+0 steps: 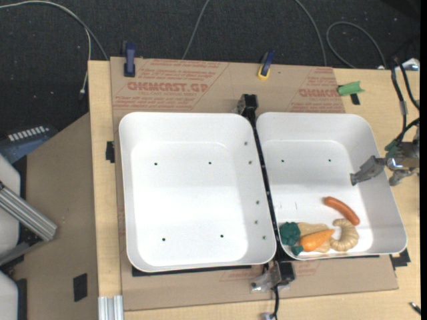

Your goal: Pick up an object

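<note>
The gripper [368, 171] sits at the far right rim of the right bin [313, 135], low over the bin wall. One dark finger points inward and down toward the bin floor; the rest is too small and dark to resolve, so I cannot tell whether the jaws stand apart or together. Nothing shows between them.

All candidate objects lie below and inward of the jaws, bunched in the near corner of the right bin. The sausage [341, 210] is closest to the jaws and lies on a slant, a little apart from the others. Further on, a pale ridged piece [345, 235] curls beside the carrot [315, 241], which touches a tan piece [311, 230] behind it. A green lump [289, 233] sits furthest from the jaws, against the wall by the divider.

Judgement: the cluster rests where the floor meets the near wall, which crowds any grasp there. The sausage offers the cleaner approach. The pick is not yet begun.

The left bin [193, 185] lies well beyond the jaws, across the divider.
</note>
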